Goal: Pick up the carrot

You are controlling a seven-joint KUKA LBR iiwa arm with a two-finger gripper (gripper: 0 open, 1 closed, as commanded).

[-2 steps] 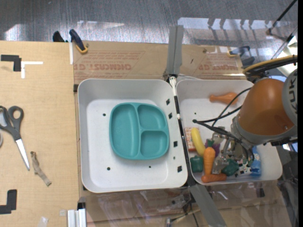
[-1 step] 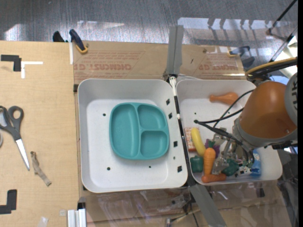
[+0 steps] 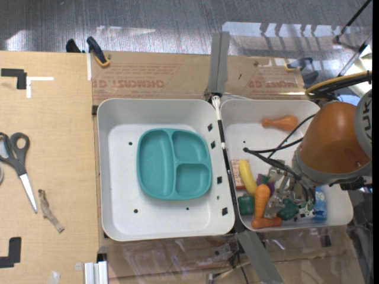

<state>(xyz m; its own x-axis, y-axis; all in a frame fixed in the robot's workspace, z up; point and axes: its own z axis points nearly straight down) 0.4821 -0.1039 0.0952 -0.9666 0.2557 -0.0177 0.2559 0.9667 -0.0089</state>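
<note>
Carrot (image 3: 261,200) lies in the right bin (image 3: 260,109), near its front edge, standing almost lengthwise front to back with its fat end toward the front, just beside a yellow piece (image 3: 247,176) and a green one (image 3: 244,205). Your gripper (image 3: 283,195) hangs just to its right, toward the bin's right wall, so the move you need is a short shift left. Whether the gripper is spread or pressed together, you cannot tell from here; cables and clutter hide it.

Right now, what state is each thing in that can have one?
carrot: lying in the right bin, beside the gripper
gripper: low over the right bin
teal plate: flat in the left bin, nothing on it
scissors: closed, on the bench
</note>
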